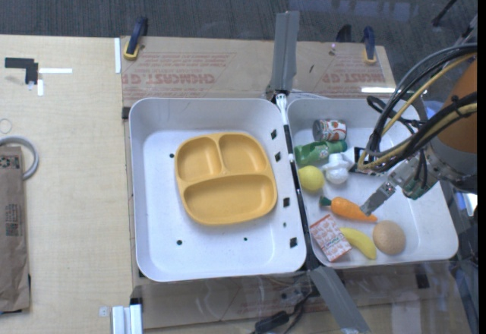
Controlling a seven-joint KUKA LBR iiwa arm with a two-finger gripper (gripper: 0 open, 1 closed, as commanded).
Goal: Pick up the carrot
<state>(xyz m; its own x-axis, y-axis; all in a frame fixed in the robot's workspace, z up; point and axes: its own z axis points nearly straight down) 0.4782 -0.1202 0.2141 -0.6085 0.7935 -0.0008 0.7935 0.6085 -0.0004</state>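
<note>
Reaching in from the right, the gripper point(377, 200) hangs just beside the carrot point(351, 209) in the right bin point(448, 237), among a lemon point(310, 178), banana point(358, 241) and small can point(329, 130). Cables point(402, 127) cross part of the arm; how the gripper stands cannot be told. A yellow divided plate point(225, 178) sits in the left bin point(152, 196).

The bench point(61, 173) carries two white bins point(144, 196) side by side toward its right edge. A brown paper bag point(11, 226) lies at its left edge, cardboard point(205, 67) along the far edge.
</note>
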